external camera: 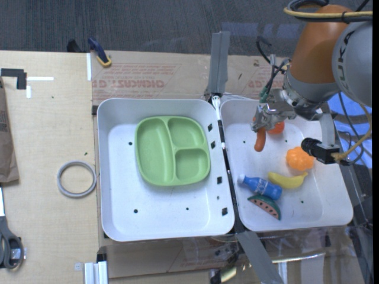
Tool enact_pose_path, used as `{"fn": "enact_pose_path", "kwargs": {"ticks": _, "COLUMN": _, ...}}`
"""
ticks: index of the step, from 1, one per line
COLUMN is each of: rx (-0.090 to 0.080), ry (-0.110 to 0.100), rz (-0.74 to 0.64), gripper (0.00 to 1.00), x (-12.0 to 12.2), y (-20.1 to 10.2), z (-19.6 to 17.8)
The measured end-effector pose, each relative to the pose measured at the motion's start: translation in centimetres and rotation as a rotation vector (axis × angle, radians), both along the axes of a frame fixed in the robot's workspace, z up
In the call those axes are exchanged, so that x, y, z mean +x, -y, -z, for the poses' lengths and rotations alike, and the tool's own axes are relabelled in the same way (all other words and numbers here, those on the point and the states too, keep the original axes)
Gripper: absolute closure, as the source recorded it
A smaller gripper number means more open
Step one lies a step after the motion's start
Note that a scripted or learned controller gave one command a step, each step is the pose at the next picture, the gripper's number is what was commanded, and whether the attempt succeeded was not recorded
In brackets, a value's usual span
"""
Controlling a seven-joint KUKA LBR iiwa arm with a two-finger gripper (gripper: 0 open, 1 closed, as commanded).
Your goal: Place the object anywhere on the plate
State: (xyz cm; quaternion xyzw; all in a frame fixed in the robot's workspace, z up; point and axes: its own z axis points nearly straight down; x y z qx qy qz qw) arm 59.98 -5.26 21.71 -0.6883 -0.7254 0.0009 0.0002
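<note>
Gripping an orange-red sausage [260,141] by its upper end, end effector [265,120] closed on it above the right bin [331,215]. Risking slippage during transfer: hold looks shallow. Counting leftward one green plate [173,150]; nearby one orange, one banana, one bottle, one watermelon slice.

A small orange-brown sausage [260,141] hung upright over the right bin, its top end between the gripper's fingers. The green three-compartment plate [173,150] lay flat in the left bin.
</note>
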Motion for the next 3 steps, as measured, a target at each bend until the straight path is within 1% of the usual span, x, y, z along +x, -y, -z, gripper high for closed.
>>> {"fn": "enact_pose_path", "kwargs": {"ticks": 1, "rx": -0.001, "ry": -0.003, "rz": 0.12, "gripper": 1.0, "x": 0.1, "y": -9.8, "z": 2.7}}
{"fn": "enact_pose_path", "kwargs": {"ticks": 2, "rx": -0.001, "ry": -0.002, "rz": 0.099, "gripper": 1.0, "x": 1.8, "y": -15.8, "z": 4.7}}
{"fn": "enact_pose_path", "kwargs": {"ticks": 3, "rx": -0.002, "ry": -0.002, "rz": 0.099, "gripper": 0.0, "x": 1.8, "y": -15.8, "z": 4.7}}
